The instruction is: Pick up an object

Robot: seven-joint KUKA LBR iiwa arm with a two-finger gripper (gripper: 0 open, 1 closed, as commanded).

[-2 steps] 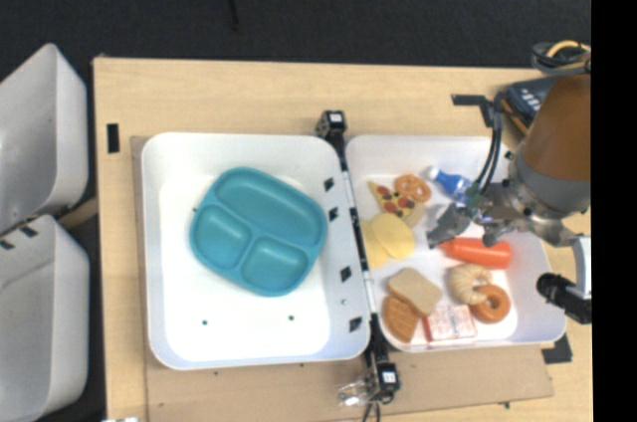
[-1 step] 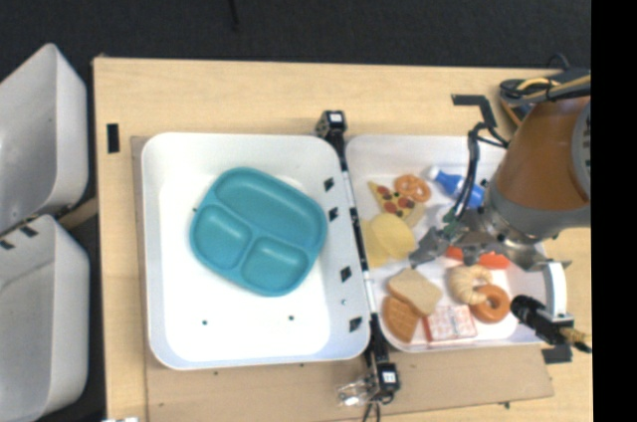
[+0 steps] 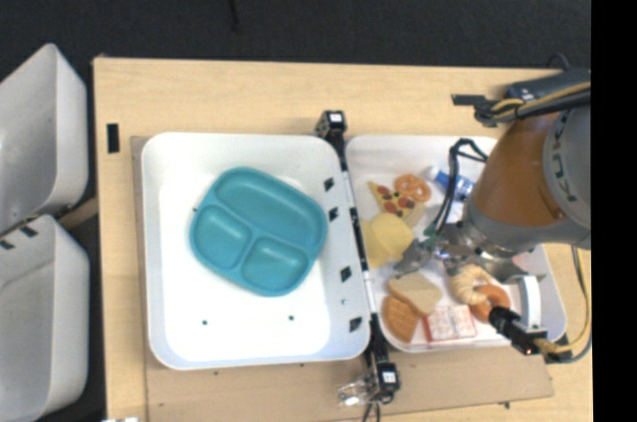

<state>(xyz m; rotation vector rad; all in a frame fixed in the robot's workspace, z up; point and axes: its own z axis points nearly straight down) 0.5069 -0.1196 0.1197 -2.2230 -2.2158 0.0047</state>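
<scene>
The right bin (image 3: 398,143) holds several toy foods. A pizza slice (image 3: 401,194) lies at the back, with a yellow lump (image 3: 386,234) just in front of it. Nearer the front are a pale bread slice (image 3: 418,293), a brown round biscuit (image 3: 400,317), a croissant (image 3: 470,286) and a pink packet (image 3: 450,322). My gripper (image 3: 423,256) is down inside this bin, between the yellow lump and the bread slice. The grey wrist and orange band (image 3: 518,181) hang over the bin's right half and hide what lies beneath.
The left bin (image 3: 169,311) holds a blue divided plate (image 3: 259,231) near its middle. A black clip (image 3: 330,122) sits at the back where the two bins meet. Cables (image 3: 518,97) run along the arm at the right.
</scene>
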